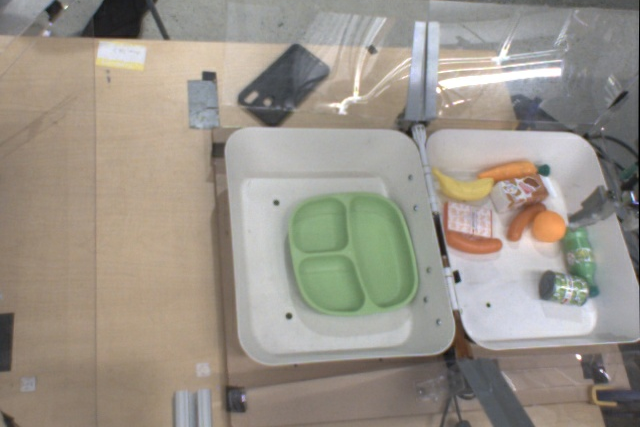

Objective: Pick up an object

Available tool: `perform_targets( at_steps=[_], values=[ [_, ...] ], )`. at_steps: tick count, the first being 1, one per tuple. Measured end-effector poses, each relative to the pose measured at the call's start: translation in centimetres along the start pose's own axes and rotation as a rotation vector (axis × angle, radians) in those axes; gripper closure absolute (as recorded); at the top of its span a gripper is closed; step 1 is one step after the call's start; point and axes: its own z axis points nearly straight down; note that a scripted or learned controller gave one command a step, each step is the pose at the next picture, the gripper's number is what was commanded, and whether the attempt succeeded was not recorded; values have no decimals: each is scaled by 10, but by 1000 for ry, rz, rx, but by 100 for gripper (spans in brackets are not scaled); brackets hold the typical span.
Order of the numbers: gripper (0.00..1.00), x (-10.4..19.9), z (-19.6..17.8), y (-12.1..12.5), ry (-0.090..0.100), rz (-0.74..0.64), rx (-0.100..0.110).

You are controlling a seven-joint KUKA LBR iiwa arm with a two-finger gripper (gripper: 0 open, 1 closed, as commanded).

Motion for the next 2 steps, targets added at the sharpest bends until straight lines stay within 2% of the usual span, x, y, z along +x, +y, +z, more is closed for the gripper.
perform_targets(
  at_steps=[1,2],
  values=[
    [0,-7,136,-30,1,-130,2],
    [0,38,176,91,1,-157,1]
  ],
)
